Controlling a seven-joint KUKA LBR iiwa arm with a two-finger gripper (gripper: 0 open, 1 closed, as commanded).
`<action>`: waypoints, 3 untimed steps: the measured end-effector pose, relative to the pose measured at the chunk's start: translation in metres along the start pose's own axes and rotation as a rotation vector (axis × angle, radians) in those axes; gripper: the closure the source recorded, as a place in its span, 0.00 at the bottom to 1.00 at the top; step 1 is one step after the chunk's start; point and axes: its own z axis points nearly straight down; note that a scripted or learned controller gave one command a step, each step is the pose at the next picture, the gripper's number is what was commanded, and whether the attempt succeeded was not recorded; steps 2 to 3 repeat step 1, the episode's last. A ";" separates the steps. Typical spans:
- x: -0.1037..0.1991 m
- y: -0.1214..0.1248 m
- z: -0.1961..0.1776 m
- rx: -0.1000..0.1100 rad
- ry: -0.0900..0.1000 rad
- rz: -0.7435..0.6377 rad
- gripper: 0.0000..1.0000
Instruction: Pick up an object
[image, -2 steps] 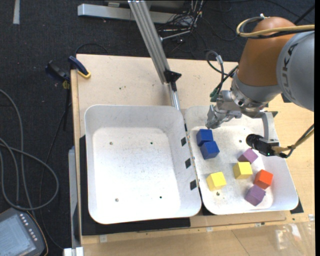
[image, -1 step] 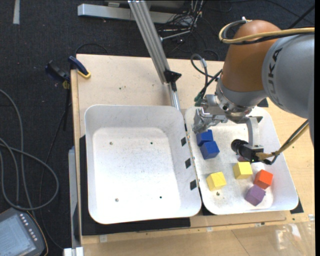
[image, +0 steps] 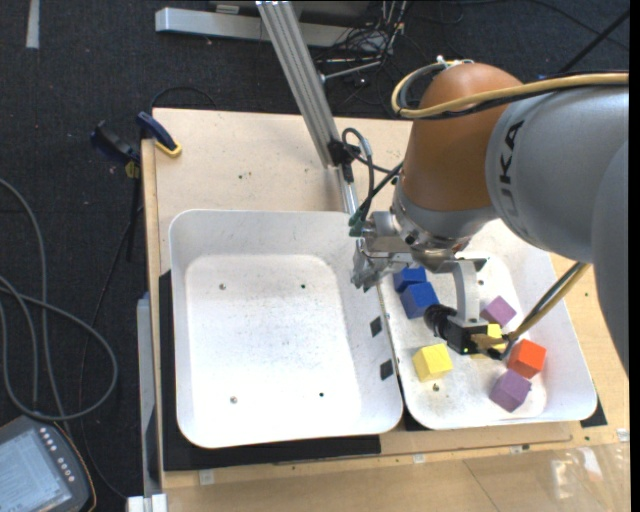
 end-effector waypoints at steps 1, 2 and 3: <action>-0.004 0.001 0.000 -0.002 -0.001 0.009 0.00; -0.004 0.001 0.000 -0.002 -0.001 0.009 0.00; -0.004 0.001 0.000 -0.002 -0.001 0.009 0.00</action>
